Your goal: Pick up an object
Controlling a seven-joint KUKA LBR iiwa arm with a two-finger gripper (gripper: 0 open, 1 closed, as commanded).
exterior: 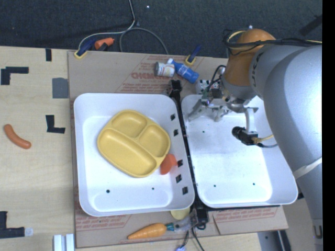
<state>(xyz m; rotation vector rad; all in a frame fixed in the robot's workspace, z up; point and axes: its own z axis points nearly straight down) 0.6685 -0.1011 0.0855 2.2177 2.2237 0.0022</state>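
A yellow divided plate point(133, 141) lies in the left bin point(86, 156). A small orange-red piece point(167, 164) rests against the plate's right edge. My gripper point(205, 113) hangs low over the far left corner of the right bin point(235, 192), close to the wall between the two bins. Its grey fingers point(193, 113) stand apart, open, with nothing between them. The grey arm with its orange band point(246, 56) comes in from the right and covers the right bin's far right part.
Behind the bins on the cardboard lie a white and blue tube point(175, 69), a blue clip point(194, 53) and an orange clamp point(103, 43). A toy carrot point(149, 231) lies in front of the bins. An orange sausage point(17, 136) rests on the bench at far left.
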